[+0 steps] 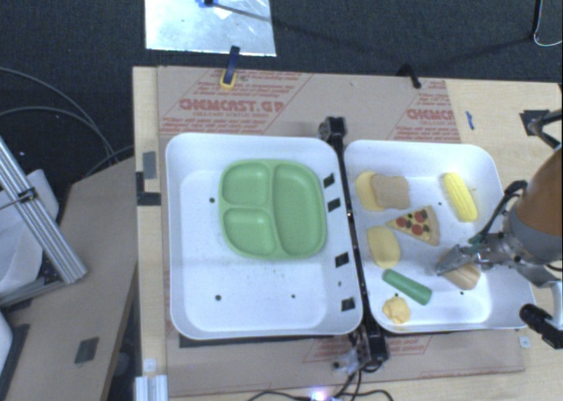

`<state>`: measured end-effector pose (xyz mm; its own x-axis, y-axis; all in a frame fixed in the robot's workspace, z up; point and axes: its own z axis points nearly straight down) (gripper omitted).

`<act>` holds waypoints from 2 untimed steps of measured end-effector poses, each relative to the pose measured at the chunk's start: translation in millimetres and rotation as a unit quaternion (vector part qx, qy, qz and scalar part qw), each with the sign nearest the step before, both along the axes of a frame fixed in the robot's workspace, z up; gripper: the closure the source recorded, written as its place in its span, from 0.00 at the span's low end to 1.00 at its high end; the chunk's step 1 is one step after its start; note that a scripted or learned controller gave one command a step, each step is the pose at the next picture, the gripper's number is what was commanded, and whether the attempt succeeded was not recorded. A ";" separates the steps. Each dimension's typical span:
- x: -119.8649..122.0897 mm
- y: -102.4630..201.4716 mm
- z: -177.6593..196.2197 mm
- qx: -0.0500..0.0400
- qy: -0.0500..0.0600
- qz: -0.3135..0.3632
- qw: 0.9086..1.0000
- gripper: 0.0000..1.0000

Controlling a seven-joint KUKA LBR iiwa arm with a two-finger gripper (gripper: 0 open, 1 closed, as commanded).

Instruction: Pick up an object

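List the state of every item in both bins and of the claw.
Green plate: flat in the left bin, nothing on it.
Corn: lying loose, right bin.
Pizza slice: lying flat.
Bread: lying flat.
Green stick: lying on its side.
Claw: low in the right bin, over a tan piece.

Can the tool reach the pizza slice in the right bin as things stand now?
Probably yes. The pizza slice lies flat and open from above, close to the tool. The yellow pieces beside it lie apart, so nothing seems to block the way.
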<state>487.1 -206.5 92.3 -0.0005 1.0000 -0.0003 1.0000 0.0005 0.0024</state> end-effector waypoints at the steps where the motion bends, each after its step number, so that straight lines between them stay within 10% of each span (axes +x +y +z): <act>1: 2.1 -0.9 79.3 -0.002 -0.004 0.002 1.000 0.00; 2: -0.1 0.4 -10.4 0.000 0.000 0.000 1.000 0.00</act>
